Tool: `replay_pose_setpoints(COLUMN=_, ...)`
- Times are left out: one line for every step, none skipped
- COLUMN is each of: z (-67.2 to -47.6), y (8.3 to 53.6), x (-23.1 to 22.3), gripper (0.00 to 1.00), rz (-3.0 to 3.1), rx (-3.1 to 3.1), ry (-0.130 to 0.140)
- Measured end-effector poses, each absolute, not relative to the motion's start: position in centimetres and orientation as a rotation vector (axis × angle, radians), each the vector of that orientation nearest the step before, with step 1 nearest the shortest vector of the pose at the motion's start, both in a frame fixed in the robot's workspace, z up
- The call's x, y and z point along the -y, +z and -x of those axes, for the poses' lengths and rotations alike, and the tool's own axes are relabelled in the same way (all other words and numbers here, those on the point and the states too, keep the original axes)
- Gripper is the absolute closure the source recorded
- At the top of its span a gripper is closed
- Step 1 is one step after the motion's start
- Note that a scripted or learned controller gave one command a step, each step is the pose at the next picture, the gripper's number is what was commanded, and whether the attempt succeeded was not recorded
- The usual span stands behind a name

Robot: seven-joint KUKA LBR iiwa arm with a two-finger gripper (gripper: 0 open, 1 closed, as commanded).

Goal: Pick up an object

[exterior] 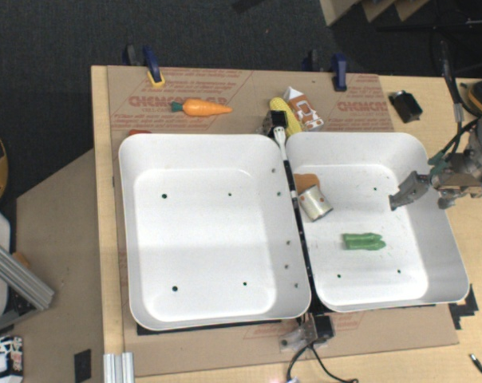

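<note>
The claw (412, 188) hung over the right bin's (401, 298) right side, its dark fingers slanting toward the bin floor; whether they were apart or together could not be told, and nothing showed between them. In that bin a green object (361, 242) lay near the middle, well apart from the claw, and a silver can (314, 204) with a brown piece (306, 183) touching it sat at the left wall. The left bin (145, 214) lay beside it, their rims touching. On the cardboard-covered worktop (105, 134) behind the bins lay a carrot (201, 108), a banana (282, 112) and a brown-and-white pack (305, 112), with blue clamps (153, 66) on the far edge. Dark carpet (65, 22) lay beyond.
</note>
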State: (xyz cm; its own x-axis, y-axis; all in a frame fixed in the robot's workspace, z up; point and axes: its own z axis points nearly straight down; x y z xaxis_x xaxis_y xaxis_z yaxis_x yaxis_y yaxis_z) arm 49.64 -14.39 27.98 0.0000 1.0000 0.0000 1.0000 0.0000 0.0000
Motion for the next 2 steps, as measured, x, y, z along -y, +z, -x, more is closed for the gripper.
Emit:
replay_pose_setpoints(z=-52.2, y=38.6, x=7.2, gripper=0.0, rz=-2.202, rx=-2.225, ry=0.017)
replay_pose_setpoints(z=-51.8, y=53.2, x=0.1, gripper=0.0, rz=-2.202, rx=-2.222, ry=0.025)
